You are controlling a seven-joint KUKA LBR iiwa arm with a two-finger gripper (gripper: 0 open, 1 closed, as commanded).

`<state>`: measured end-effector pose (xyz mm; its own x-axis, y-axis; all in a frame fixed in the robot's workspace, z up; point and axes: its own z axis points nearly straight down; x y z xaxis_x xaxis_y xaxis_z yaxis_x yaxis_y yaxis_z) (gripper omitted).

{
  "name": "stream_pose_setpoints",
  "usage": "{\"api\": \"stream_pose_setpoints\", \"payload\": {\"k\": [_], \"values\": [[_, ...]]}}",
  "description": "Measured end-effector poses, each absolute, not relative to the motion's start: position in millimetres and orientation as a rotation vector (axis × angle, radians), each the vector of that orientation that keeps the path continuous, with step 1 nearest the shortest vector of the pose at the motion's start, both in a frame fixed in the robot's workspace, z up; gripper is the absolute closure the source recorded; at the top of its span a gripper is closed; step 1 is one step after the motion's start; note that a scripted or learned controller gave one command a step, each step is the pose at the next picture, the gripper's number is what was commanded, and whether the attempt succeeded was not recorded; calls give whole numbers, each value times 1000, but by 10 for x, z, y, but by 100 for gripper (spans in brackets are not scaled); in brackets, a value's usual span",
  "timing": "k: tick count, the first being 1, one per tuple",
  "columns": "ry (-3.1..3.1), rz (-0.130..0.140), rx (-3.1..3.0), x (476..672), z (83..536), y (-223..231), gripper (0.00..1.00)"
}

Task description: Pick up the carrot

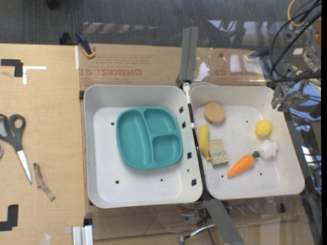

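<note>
A wooden bench (41,152) is carrying two white bins side by side. The carrot (241,165) is lying in the right bin (291,188) toward its near edge, beside a small box (218,152). The gripper (284,97) is hanging over that bin's far right corner.

A robotics lab: two white bins (94,152) on a cardboard-covered bench (41,111), scissors (15,142) at nine o'clock, tangled cables (301,29) at two o'clock.
</note>
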<state>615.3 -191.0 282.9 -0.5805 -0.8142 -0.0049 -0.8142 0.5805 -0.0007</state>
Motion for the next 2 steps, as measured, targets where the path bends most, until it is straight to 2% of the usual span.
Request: {"api": "stream_pose_setpoints", "payload": {"k": [1, 2], "values": [[2647, -4, -1675, 6361, 3957, -2212, 100], [2747, 3, -1514, 6602, 2735, -1527, 100]]}}
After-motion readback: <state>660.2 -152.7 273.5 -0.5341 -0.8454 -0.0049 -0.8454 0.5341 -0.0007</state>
